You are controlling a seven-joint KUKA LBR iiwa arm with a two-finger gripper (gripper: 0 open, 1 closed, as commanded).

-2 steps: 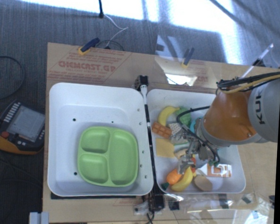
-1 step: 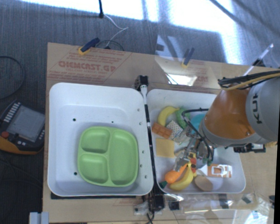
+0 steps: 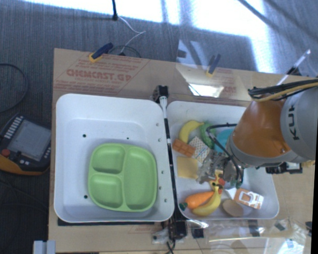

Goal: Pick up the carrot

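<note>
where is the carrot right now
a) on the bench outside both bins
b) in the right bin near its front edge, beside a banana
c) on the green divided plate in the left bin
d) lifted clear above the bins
b: the carrot lies on the floor of the right bin near its front edge, against a banana, with the gripper just above it.

tray (image 3: 123,176) in left bin (image 3: 73,124), carrot (image 3: 197,198) in right bin (image 3: 265,197)
</note>
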